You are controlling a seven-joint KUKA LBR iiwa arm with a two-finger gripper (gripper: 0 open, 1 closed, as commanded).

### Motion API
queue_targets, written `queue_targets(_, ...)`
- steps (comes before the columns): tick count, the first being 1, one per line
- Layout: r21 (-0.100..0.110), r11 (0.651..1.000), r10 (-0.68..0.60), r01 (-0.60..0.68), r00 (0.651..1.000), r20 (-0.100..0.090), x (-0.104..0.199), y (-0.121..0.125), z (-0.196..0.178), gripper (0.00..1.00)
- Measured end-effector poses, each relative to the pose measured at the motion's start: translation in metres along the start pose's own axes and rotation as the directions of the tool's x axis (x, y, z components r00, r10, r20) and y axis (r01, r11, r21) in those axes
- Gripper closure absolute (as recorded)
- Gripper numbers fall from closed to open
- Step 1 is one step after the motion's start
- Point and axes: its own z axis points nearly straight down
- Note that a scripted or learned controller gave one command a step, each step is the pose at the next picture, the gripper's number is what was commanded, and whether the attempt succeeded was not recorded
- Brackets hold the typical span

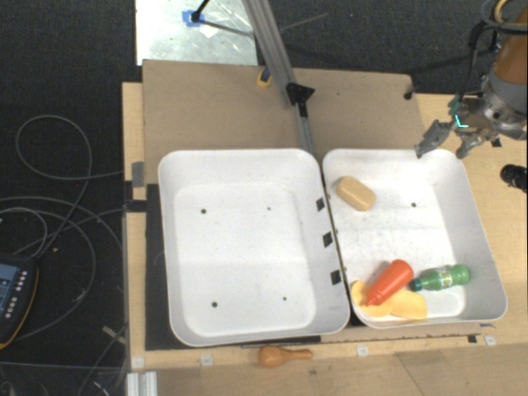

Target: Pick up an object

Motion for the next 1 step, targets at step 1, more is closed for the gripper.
queue_targets(1, -0.003, 1.000, -0.002, 0.002, 1.000, 0.002, 0.0001, 0.0008, -0.0028, 0.00)
